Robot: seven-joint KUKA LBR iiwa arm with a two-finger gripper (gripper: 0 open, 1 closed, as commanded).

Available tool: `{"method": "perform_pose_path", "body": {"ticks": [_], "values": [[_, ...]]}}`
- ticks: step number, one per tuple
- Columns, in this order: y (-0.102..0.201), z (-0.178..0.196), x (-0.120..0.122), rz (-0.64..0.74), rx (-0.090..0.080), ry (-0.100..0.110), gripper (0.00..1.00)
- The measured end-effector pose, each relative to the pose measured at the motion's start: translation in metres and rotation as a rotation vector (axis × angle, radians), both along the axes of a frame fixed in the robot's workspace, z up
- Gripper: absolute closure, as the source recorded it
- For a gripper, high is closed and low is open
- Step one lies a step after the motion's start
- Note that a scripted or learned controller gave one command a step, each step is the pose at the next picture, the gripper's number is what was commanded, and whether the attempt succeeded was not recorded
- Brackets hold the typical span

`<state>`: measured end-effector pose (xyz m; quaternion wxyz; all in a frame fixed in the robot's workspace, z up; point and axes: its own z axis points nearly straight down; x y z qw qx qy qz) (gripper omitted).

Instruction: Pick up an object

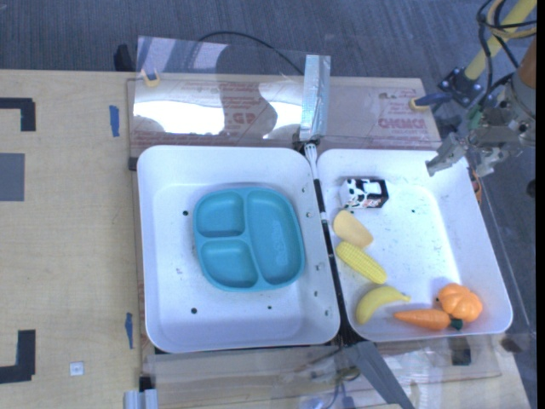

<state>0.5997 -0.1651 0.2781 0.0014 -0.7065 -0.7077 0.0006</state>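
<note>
right bin (490, 254): 1 carrot (422, 319) | 1 orange pumpkin (461, 302) | 1 banana (378, 301) | 1 corn cob (360, 262) | 1 pale yellow piece (352, 227) | 1 black-and-white cow toy (366, 193) at far wall | left bin (162, 245): 1 blue divided plate (249, 237) | gripper (467, 155) hung over right bin's far right corner, finger spread and grasp could not be told

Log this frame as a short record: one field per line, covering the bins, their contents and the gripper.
left bin: holds a blue divided plate
right bin: holds six toy items
near back wall: black-and-white toy cow
along left side: pale yellow piece, corn cob, banana
front right corner: carrot beside orange pumpkin
gripper: above the right bin's back right corner, holding nothing visible
</note>
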Motion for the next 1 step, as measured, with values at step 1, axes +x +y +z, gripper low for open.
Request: {"method": "perform_pose_path", "body": {"ticks": [1], "values": [[0.0656, -0.1443, 0.0473, -0.002, 0.002, 0.006, 0.0]]}}
